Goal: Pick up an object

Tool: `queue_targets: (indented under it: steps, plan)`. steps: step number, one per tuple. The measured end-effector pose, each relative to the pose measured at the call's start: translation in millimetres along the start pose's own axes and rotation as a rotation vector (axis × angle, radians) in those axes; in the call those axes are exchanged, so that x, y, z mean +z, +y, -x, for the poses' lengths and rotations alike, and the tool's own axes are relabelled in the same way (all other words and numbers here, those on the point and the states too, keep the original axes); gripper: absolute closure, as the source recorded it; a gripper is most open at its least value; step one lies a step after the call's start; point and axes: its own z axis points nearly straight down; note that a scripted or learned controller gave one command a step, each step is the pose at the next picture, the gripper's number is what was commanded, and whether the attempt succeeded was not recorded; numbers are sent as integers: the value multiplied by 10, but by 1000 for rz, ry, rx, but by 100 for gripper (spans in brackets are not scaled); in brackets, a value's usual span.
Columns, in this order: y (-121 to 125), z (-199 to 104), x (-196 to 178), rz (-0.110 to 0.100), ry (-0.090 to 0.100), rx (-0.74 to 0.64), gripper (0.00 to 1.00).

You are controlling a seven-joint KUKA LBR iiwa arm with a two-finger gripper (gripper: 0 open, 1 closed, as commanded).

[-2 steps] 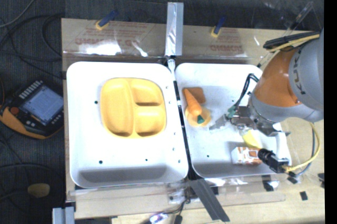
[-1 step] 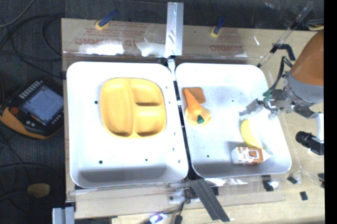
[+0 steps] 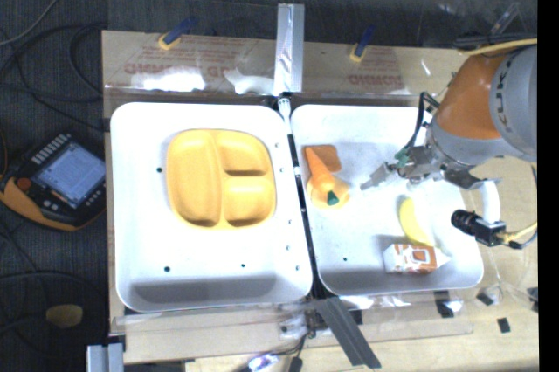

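In the right bin [image 3: 367,121] lie an orange carrot-shaped toy [image 3: 322,174] with a green tip near the left wall, a yellow banana [image 3: 414,221] toward the right, and a small orange and white carton [image 3: 412,258] at the front. My gripper [image 3: 384,175] hangs over the middle of this bin, between the carrot toy and the banana, reaching in from the right. Nothing shows between its fingers.
The left bin [image 3: 140,257] holds a yellow divided plate [image 3: 220,176]. A metal divider strip [image 3: 289,47] runs up at the back between the bins. A handheld pendant [image 3: 57,178] lies on the floor at the left.
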Motion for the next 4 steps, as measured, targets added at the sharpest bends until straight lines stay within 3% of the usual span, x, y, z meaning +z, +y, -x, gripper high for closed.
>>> queue_targets:
  steps: [1,2,3,4]
  plan:
    - [-486,322,311,14,7,-37,0]
    - [-478,346,217,19,-1,-35,100]
    - [-491,491,91,-1,1,266,100]
    - [-345,176,-998,0,-2,343,100]
